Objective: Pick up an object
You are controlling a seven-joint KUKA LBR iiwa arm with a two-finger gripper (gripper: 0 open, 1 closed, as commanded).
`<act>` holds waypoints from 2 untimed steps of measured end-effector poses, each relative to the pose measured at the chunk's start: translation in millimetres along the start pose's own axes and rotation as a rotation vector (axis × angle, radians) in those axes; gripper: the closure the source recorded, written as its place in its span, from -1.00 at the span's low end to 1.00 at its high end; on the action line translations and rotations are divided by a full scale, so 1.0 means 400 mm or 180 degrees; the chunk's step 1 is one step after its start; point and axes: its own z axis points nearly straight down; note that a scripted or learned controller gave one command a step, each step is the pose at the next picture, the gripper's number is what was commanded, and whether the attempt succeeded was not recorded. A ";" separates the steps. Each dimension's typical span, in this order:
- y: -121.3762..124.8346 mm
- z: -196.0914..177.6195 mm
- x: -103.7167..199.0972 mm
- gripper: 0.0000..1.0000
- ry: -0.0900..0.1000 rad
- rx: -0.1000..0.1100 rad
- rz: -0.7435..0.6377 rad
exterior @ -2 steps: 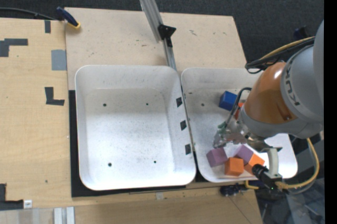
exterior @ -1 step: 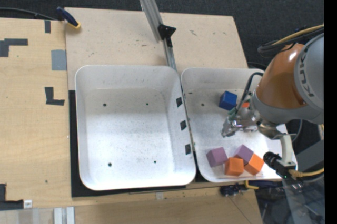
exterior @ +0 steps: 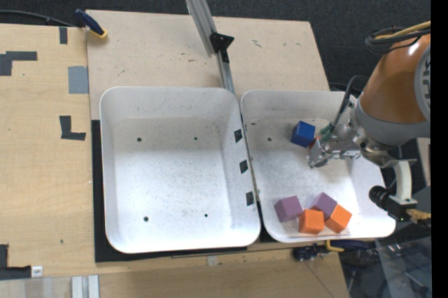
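Wooden bench [exterior: 42,150] carries two white bins: the left bin [exterior: 112,115] and the right bin [exterior: 273,104]. Over the right bin, the jaws [exterior: 318,158] hang just beside a blue cube [exterior: 303,133]; whether they are parted I cannot tell. Near its front edge cluster two purple cubes [exterior: 288,208] and two orange cubes [exterior: 312,221].

Arm [exterior: 402,90]: big rounded orange shell up top, grey band under it at the wrist, pale grey or white panel at the far right edge. Thin yellow and dark cables run over the orange shell, and a thin dark cable with green wire bits leads to the gripper [exterior: 318,157], a small silver-grey metal piece with a touch of red. White bracket and black knob below the wrist, lower right.
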 end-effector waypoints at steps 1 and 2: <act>0.004 -0.132 0.000 1.00 0.0000 0.0001 -0.0002; 0.017 -0.119 0.106 1.00 0.0006 0.0020 -0.0012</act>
